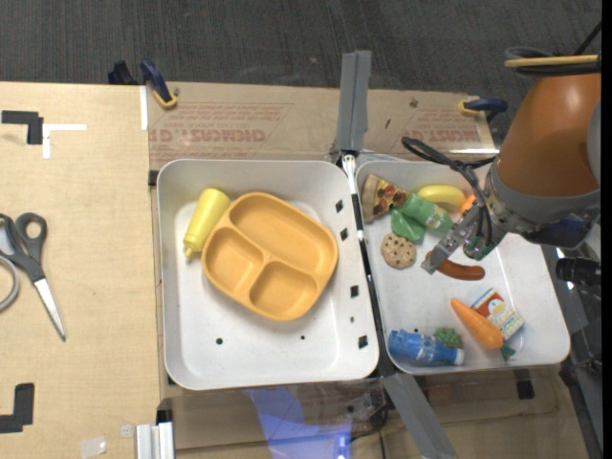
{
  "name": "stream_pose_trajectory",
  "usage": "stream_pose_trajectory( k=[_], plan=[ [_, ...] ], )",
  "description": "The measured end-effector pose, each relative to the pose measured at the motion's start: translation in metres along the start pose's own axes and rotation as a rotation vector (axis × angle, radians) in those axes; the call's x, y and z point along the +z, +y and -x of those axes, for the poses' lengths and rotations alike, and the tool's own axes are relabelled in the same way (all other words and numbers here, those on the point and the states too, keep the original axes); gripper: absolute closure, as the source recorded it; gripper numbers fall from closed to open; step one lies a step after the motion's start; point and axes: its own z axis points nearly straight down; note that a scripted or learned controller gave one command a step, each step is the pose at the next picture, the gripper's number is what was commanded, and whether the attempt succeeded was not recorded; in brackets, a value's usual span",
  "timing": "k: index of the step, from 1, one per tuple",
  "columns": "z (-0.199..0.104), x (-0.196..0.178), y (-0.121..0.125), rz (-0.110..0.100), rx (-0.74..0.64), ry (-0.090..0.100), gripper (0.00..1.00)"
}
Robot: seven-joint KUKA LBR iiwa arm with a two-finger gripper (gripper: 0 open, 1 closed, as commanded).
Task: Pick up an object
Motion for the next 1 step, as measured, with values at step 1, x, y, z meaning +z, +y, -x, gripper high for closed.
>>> stream_pose_trajectory(
  k=[1],
  plan=[
    [-0.0265,-0.0376,0.0590,-0.002,0.114,0.000,1.00]
  ],
)
